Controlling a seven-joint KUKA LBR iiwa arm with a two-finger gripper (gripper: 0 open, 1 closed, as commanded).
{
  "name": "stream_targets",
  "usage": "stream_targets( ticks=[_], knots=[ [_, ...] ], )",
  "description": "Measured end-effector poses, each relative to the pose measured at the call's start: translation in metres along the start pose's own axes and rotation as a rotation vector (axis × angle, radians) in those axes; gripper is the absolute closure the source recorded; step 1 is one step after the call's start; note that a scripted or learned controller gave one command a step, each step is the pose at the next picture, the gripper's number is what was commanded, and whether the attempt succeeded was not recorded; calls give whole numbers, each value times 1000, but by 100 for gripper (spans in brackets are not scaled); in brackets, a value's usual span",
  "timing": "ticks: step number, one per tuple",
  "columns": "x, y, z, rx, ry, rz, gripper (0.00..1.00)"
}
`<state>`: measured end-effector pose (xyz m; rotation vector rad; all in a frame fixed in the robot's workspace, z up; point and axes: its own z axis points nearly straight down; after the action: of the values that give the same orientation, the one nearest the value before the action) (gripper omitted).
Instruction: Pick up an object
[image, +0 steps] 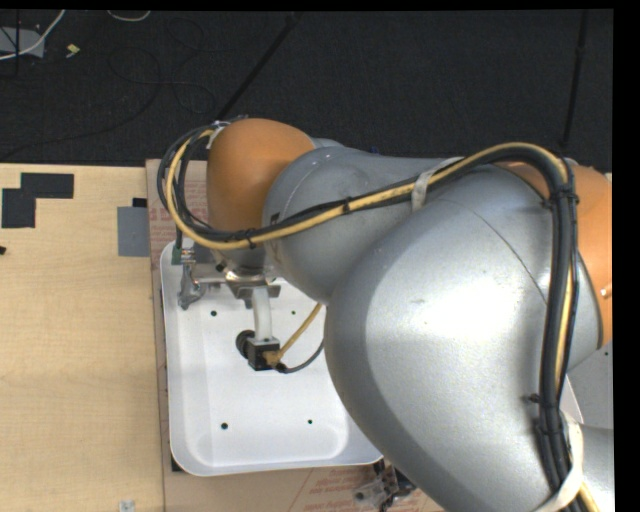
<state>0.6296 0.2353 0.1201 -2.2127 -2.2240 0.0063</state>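
At 12 o'clock end of bin (235, 440): gripper (240, 285), low; arm (450, 330) in from 3 o'clock.
Opening and any hold: cannot tell, wrist in way.
Location of object: cannot tell; bin's 3 o'clock side under arm.
Judged: pick unconfirmed; grasp and lift left.

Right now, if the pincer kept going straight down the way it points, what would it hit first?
Probably the bare floor of the white bin: the pincer points down into it and I see nothing beneath it, though the arm hides part of the bin and depth is unclear.
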Motion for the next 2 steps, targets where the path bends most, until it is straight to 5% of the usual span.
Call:
stream_targets(
  ticks=[1, 2],
  knots=[
    [8, 15, -12, -4, 0, 3, 0],
    [7, 14, -21, 1, -4, -1, 100]
  ],
)
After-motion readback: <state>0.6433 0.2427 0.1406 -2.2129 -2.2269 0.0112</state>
